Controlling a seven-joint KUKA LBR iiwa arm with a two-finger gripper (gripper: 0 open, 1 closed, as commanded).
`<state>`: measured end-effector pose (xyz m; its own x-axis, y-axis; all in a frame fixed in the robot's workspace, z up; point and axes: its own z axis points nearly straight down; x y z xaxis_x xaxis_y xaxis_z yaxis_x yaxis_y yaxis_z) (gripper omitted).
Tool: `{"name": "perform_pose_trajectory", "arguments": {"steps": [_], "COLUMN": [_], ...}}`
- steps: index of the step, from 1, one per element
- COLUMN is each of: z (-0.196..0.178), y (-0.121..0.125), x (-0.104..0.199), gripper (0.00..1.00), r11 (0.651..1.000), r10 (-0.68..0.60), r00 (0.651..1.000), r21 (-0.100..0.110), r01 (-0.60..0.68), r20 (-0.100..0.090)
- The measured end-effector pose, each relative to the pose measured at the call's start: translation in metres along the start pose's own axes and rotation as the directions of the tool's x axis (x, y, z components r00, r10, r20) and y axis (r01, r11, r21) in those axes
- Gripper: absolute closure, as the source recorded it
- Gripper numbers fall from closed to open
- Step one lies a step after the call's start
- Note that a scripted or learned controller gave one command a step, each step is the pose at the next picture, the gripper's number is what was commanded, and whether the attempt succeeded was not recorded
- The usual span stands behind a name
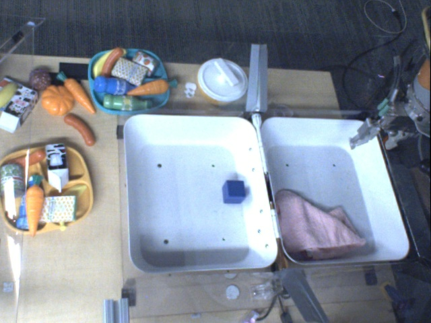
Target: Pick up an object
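bench with two white bins side by side. left bin has one small blue cube sitting flat on its floor, right of the middle, nearer the divider than the far wall, touching nothing else. right bin has a crumpled pink cloth bunched in its near left corner, lying against the divider side and the near wall. cloth and cube are well apart, in different bins.

gripper hangs at the far right corner of the right bin, over the rim area, apart from both cube and cloth. nothing seen between its fingers. whether it is spread or clenched: cannot tell, too small and dark. arm comes in from the right edge, with cables looping behind it.

off to the left on the bench: blue bowl full of toy food, orange carrot and small pumpkin beside it, a sausage lying loose, a yellow tray with more toy food and small boxes. white round lid on a yellow container sits just behind the left bin. grey post stands at the gap between the bins.
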<state>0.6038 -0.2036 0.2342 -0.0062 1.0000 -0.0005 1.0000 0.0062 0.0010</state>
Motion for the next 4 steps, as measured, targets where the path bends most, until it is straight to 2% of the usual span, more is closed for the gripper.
{"name": "perform_pose_trajectory", "arguments": {"steps": [1, 2, 3, 4], "z": [0.085, 0.143, 0.145, 0.145], "y": [-0.070, -0.080, -0.024, 0.002], "x": [0.062, 0.119, 0.075, 0.096], "gripper": [0.00, 0.00, 0.00, 0.00], "r11": [0.996, 0.999, 0.991, 0.977], "r10": [0.092, -0.049, -0.130, -0.214], "r00": [0.996, 0.999, 0.991, 0.977], "r21": [0.003, -0.014, -0.012, -0.010], "r01": [-0.092, 0.049, 0.130, 0.214], "r20": [-0.001, 0.003, 0.003, 0.002]}}
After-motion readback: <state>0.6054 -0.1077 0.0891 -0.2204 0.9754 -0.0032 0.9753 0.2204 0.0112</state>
